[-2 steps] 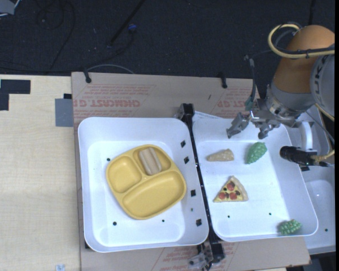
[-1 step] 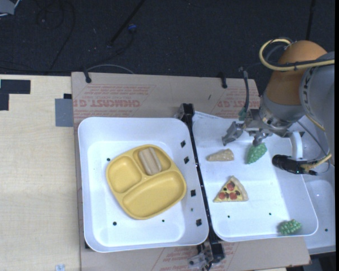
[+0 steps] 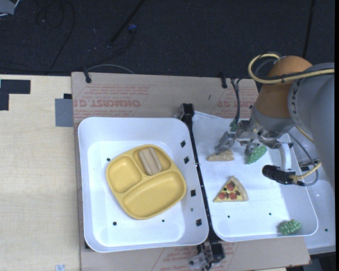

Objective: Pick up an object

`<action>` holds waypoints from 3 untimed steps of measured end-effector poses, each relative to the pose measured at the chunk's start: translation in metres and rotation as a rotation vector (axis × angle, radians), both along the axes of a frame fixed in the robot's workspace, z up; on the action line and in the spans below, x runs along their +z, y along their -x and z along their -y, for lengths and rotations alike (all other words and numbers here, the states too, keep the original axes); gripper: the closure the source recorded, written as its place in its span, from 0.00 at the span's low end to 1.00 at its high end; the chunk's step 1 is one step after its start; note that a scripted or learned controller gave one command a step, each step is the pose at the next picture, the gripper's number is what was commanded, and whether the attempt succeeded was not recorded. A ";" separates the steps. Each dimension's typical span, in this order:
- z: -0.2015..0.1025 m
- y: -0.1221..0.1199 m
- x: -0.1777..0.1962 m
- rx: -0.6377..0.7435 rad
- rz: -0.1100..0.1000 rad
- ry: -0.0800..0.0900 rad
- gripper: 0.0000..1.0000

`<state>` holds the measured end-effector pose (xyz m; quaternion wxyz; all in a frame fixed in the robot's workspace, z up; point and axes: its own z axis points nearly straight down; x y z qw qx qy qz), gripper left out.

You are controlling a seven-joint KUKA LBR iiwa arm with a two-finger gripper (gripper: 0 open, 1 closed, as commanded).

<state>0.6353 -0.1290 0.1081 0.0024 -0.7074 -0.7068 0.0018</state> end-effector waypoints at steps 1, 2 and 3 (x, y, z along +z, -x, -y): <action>0.001 -0.001 0.012 -0.002 0.002 0.000 1.00; 0.003 0.000 0.076 -0.003 0.009 0.002 1.00; 0.004 0.000 0.093 -0.002 0.006 0.001 1.00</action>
